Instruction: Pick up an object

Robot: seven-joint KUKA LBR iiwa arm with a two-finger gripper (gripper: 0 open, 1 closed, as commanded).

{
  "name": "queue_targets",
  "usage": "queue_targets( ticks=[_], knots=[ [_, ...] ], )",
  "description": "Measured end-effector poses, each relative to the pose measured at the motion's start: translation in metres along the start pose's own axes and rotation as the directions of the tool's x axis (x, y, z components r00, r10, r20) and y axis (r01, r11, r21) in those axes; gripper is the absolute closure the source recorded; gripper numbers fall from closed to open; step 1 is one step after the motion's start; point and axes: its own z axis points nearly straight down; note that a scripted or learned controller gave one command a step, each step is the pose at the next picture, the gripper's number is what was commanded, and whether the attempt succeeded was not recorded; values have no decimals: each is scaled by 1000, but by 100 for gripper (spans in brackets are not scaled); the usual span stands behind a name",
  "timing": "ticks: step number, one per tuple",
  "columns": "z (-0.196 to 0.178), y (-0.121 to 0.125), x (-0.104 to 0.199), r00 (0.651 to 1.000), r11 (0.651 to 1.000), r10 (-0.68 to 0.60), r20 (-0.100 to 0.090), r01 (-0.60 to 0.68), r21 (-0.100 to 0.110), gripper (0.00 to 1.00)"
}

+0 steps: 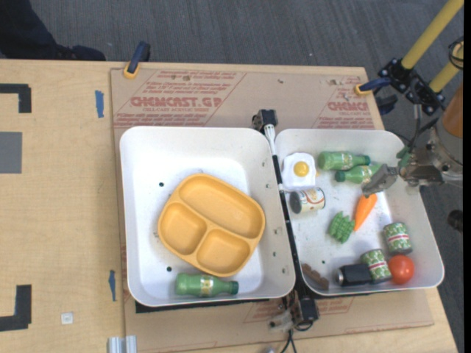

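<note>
My gripper reaches in from the right over the upper right part of the right bin. It sits just above the top end of an orange carrot, close to two green bottles that lie to its left. Nothing visibly hangs from it. Further objects in this bin are a white block with a fried egg print, a small can on its side, a green leafy toy, two green-labelled cans, a red tomato and a black object.
The left bin holds a yellow divided plate and a green bottle lying at its front. A black clamp sits between the bins at the back. Yellow poles stand at the upper right.
</note>
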Motion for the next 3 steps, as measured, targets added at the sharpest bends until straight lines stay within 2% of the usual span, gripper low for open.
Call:
queue_targets(
  ticks=[1,2,3],
  knots=[
    [143,31,22,985,985,-173,1,173,-1,0],
    [146,32,12,968,968,-252,2,252,-3,0],
    [135,33,12,968,968,-252,3,252,-6,100]
  ],
)
